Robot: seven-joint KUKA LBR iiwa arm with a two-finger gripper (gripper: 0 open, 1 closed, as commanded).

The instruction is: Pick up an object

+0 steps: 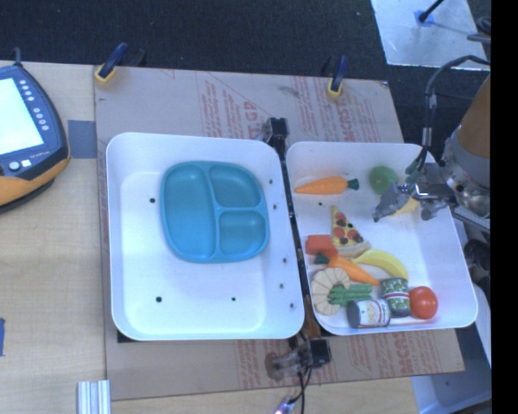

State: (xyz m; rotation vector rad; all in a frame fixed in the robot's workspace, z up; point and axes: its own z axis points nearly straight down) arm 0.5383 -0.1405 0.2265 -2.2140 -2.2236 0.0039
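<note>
Noted gripper [403,198] low over upper right corner of right bin [440,257], reaching in from the right. Fingers looked spread apart, nothing seen between them; so released, grasping nothing. Judged the pick not yet made. Saw green ball [382,178] just beside the fingertips, toward the bin's far wall, and a yellowish piece [408,206] partly hidden right under the claw; could not tell which was the target. Logged long carrot [324,185] to the left, pizza slice [346,231] and banana [384,261] mid-bin, tomato [423,302] and small can [368,313] along near edge. Left bin [129,257] held only blue divided plate [215,210]. Remaining, by judgement: close on one item, lift clear.
</note>
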